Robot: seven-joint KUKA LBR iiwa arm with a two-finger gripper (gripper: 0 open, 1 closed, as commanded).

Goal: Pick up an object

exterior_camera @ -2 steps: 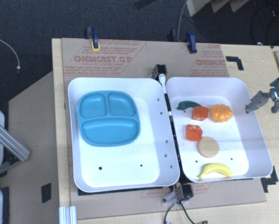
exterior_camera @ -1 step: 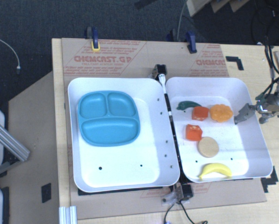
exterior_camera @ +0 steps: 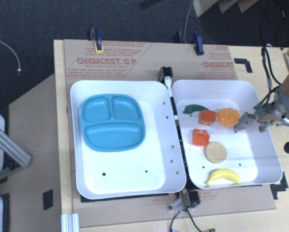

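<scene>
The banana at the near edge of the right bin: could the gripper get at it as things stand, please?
Probably yes. The banana lies apart from the tan disc, with nothing above it, and the gripper already hangs over that bin.

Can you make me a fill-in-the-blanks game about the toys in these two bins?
1. The blue plate lies in the ____ bin.
2. The banana is colored ____.
3. The pincer is closest to the ____ fruit.
4. The round tan cookie sits between the banana and a ____ block.

Missing words: left; yellow; orange; red
</scene>
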